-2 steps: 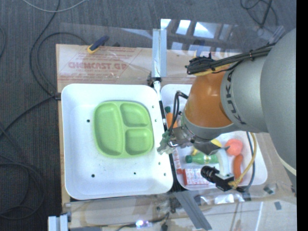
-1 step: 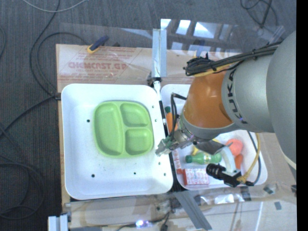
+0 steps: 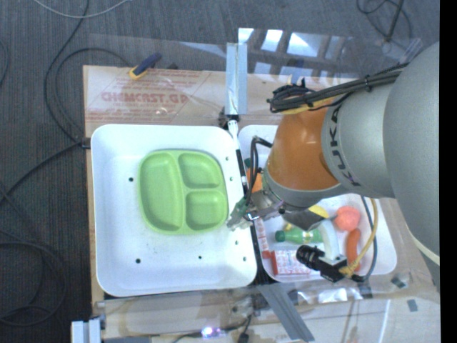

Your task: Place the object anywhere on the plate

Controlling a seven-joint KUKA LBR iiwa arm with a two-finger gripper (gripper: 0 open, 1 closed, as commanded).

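"KUKA" lettering on arm [image 3: 371,134]

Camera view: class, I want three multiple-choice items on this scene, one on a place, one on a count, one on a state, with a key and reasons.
1. Where is the green plate?
A. In the left bin
B. In the right bin
C. On the floor

2. How many compartments has the plate?
A. Two
B. Three
C. Five

3. What lies on the plate?
A. A carrot
B. A bottle
C. Nothing

Key:
1. A: the plate sits within the left bin's white walls.
2. B: one tall section on its left, two smaller on its right.
3. C: all its sections show bare green; the objects lie in the right bin, under the arm.
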